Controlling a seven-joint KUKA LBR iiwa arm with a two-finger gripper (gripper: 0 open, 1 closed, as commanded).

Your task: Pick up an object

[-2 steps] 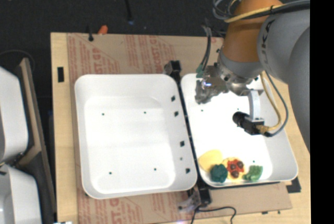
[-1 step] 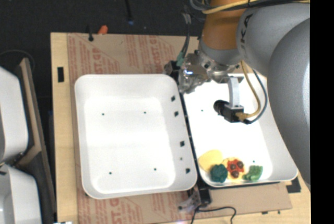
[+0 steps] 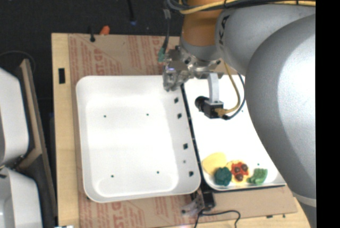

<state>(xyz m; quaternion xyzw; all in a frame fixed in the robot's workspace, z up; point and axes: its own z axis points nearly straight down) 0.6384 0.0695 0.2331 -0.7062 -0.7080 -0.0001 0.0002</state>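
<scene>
I'm the gripper (image 3: 171,79), hanging at the top end of the divide between the two white bins, my orange band (image 3: 204,6) and grey arm (image 3: 276,78) looming in from three o'clock. How wide I stand, I cannot tell; the wrist hardware crowds the view, and I can make out nothing gripped in me. Left bin (image 3: 130,136) sits at nine o'clock of me. The objects lie well apart from me, down at five o'clock, huddled in the near corner of the right bin (image 3: 234,131): a yellow piece (image 3: 213,160), a teal lump (image 3: 222,176) touching it, a red-and-yellow piece (image 3: 240,169) just beside, and a green piece (image 3: 258,176) at the end. A black fitting (image 3: 208,107) dangles over the right bin.
</scene>
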